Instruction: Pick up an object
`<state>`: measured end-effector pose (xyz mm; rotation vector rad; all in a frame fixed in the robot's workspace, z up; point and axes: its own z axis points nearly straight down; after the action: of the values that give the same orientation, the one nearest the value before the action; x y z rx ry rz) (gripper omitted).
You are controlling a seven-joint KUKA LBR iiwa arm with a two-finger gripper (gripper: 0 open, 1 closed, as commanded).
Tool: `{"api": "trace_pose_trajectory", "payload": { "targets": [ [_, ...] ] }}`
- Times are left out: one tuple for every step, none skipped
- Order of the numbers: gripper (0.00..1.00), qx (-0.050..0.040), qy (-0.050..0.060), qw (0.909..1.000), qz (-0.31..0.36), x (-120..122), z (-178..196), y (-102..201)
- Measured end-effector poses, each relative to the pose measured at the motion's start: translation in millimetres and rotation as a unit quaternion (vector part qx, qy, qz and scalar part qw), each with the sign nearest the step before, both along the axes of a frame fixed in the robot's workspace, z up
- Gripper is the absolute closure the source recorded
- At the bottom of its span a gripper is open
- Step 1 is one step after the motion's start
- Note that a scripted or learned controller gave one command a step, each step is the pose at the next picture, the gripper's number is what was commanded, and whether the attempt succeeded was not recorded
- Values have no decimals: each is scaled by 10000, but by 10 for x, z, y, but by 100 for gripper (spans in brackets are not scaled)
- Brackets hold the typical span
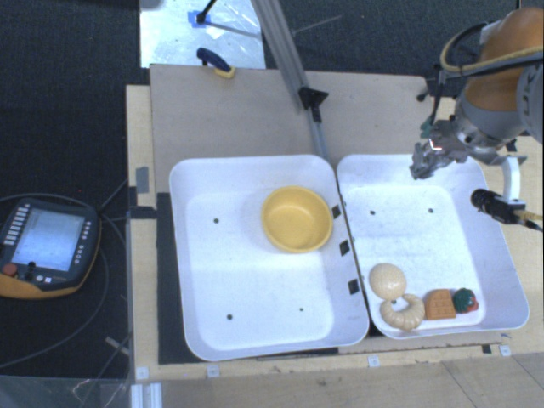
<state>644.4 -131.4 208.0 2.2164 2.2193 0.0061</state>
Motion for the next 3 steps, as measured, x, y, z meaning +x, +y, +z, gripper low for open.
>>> {"api": "trace_pose_trajectory", "payload": {
  "targets": [
    [100,0,8,10000,-2,33,432,-21],
    [100,9,25,10000,16,-95,419,563],
    [100,10,31,10000,15,-215,319,1094]
  ]
}}
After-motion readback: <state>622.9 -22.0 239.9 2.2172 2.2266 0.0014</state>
